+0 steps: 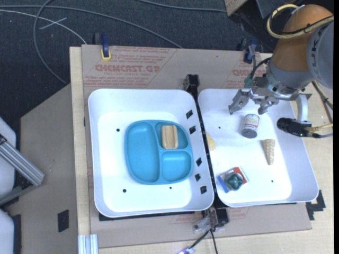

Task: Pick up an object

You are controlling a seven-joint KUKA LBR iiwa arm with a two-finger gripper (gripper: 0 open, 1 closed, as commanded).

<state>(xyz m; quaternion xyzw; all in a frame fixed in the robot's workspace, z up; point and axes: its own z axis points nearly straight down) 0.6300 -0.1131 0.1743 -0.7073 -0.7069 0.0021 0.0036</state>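
Note:
My gripper (249, 104) hovers over the back of the right bin (296, 187), open, with nothing between its fingers. Just in front of it a small grey can (250, 125) with a red-and-white label stands in that bin. To the can's right lies a cream cone (269, 151). A blue, green and orange toy (232, 179) rests near the bin's front. A pale yellow piece (210, 141) lies at the bin's left wall.
The left bin (106, 142) bears a blue divided plate (139, 152) with a tan block (169, 136) in its back right compartment. A black divider with clips (197, 142) runs between the bins. The arm reaches in from the back right.

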